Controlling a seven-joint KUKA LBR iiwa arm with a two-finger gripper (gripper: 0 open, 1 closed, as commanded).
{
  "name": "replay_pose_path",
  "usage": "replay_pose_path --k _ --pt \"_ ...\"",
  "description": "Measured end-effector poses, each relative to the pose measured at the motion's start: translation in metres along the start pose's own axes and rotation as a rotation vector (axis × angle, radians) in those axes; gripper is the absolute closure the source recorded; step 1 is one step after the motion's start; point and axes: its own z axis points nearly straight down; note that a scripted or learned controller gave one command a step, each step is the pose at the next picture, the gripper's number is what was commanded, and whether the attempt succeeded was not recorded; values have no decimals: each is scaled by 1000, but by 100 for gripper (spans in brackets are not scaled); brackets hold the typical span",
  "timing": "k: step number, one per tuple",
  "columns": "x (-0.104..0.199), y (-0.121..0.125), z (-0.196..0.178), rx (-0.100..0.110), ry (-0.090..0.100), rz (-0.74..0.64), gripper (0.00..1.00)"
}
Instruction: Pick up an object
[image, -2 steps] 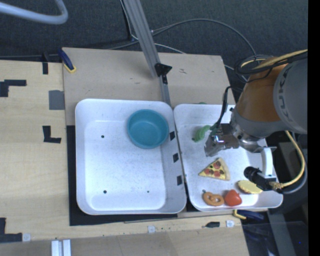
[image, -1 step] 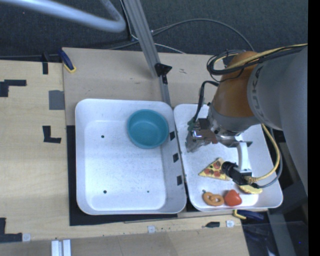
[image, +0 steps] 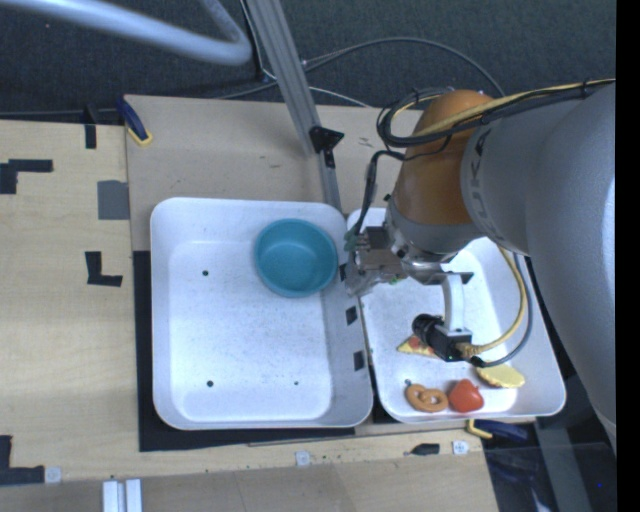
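While the grey arm (image: 545, 150) reaches in from the right, we see it bent steeply downward over the right bin (image: 548, 398), with its orange band (image: 440, 170) turned up toward us just above the wrist. Its end effector (image: 365, 268) hangs low at the divide between the two bins, over the right bin's upper left corner and just beside the left bin's (image: 240, 350) right wall. We cannot tell from this angle whether it is spread or pressed together, and we see nothing held in it.

Closest to it is a blue bowl (image: 295, 257), round and upright, with a plain teal inside. It sits in the left bin's upper right corner, just beside the end effector; we cannot tell whether the two touch.

Along the right bin's lower edge lie four small things: a yellow-orange wedge (image: 411, 347), a brown ring-shaped piece (image: 427, 398), a red rounded piece (image: 465, 397) touching the ring's right side, and a yellow curved piece (image: 501, 377). Both bins rest on the tan bench (image: 200, 130).
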Motion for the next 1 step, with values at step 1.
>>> replay_pose_path --k 1 --pt "48 10 4 1 0 0 100"
